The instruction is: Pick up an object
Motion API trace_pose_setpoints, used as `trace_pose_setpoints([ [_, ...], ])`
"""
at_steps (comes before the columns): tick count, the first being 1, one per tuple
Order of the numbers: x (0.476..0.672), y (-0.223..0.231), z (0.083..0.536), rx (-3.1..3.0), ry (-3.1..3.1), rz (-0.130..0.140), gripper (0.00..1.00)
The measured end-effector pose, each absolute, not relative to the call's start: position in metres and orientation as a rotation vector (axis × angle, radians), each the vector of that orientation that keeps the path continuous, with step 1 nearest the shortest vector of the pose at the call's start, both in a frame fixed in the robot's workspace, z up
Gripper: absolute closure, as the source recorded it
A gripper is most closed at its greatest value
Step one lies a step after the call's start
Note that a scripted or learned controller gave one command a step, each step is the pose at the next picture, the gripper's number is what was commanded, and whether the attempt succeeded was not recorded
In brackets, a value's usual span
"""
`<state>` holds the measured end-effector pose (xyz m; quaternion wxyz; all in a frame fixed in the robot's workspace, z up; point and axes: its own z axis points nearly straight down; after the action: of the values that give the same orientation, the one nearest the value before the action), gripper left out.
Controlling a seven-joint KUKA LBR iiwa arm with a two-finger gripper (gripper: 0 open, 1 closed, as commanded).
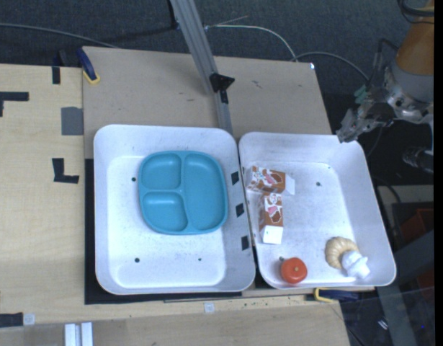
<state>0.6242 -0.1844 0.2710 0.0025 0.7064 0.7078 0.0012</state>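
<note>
The right white bin (336, 153) holds two small brown-and-white snack packets (267, 181) (271, 215) near its left wall. A small red round object (294, 269) lies at its front edge. A tan and white toy (345, 254) rests in its front right corner. My gripper (348, 127) hangs at the far right, just past the right bin's back right corner, above the bench edge. It is away from all the objects, and nothing shows between its fingers.
The left white bin (117, 193) holds a teal divided plate (183, 192). A grey metal pole (199, 38) slants down to the back edge between the bins. Cables run across the dark floor behind the bench.
</note>
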Motion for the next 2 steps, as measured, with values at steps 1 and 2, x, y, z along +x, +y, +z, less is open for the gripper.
trace_pose_setpoints([
  [1,0.624,-0.135,0.254,2.217,2.229,-0.001,1.00],
  [2,0.624,-0.076,0.238,2.216,2.231,-0.001,1.00],
])
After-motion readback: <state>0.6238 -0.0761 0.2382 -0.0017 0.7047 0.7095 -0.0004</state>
